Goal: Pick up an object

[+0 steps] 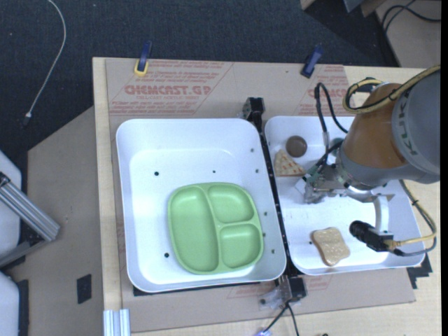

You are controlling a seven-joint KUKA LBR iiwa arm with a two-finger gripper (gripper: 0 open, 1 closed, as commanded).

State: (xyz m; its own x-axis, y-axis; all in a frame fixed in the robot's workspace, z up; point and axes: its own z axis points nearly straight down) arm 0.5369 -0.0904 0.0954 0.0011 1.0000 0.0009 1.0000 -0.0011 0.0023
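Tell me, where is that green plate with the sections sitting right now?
The green divided plate lies in the left white bin, toward its near edge, apart from the arm working over the right bin.

- Plate (pixel 213 226): pale green, three compartments, in the left white bin (pixel 136 187).
- Ball (pixel 296 146): brown.
- Toast (pixel 331 246): tan, speckled.
- Cracker (pixel 285 164): beige.
- Arm (pixel 392 138): grey with an orange band.
- Bench (pixel 112 117): light brown, red lettering.

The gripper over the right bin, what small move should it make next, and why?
Probably a short descent with a slight shift toward the tan cracker-like piece. The gripper sits low in the right bin with nothing visibly between its fingers, and that piece lies just up-left of it. The round brown object and the toast-shaped piece are farther off.
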